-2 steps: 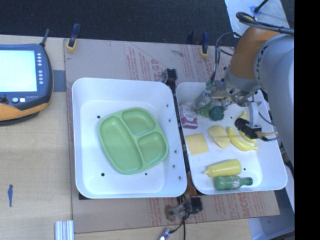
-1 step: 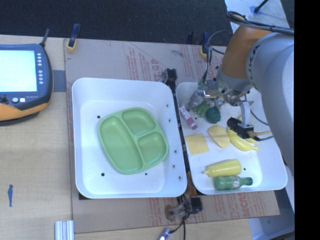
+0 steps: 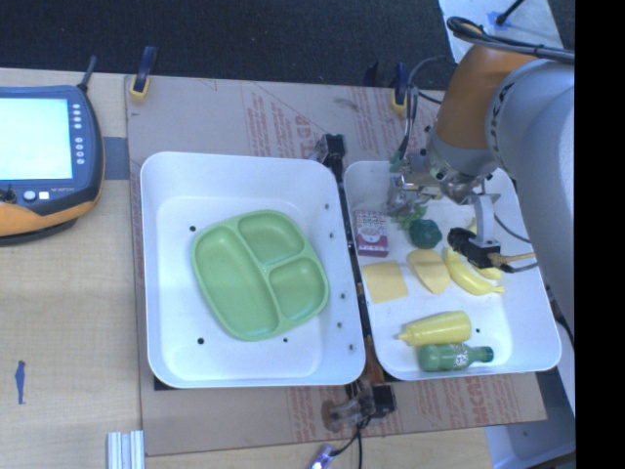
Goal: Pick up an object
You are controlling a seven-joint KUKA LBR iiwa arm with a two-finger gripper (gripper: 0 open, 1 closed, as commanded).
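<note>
— Two white bins on the table (image 3: 78,301): left bin (image 3: 166,262) with a green divided plate (image 3: 260,275), three compartments, lying flat and slightly turned. Right bin (image 3: 532,311) with what?

— Several small things. Small red-and-white packet (image 3: 371,233) near the bin's left wall, printed, writing too small to read. Just below it, flat pale-yellow slice (image 3: 385,281); beside that, yellow wedge (image 3: 428,269) and banana (image 3: 471,275), close together. Yellow squeeze bottle (image 3: 437,328) lying on its side, and just beneath it a green bottle (image 3: 453,357) with a white label, text illegible. Dark green rounded object (image 3: 424,232) near the bin's top.

— Pincer?

— Pincer (image 3: 409,195) low over the right bin's top left part, just above the dark green object; apart or together cannot be told, nothing seen gripped. Orange band (image 3: 471,96) above the wrist.

— Other writing?

— Faint red print on the cardboard sheet (image 3: 264,115) beneath the bins, unreadable. Handheld control pendant (image 3: 44,159) at far left, screen washed out white.
</note>
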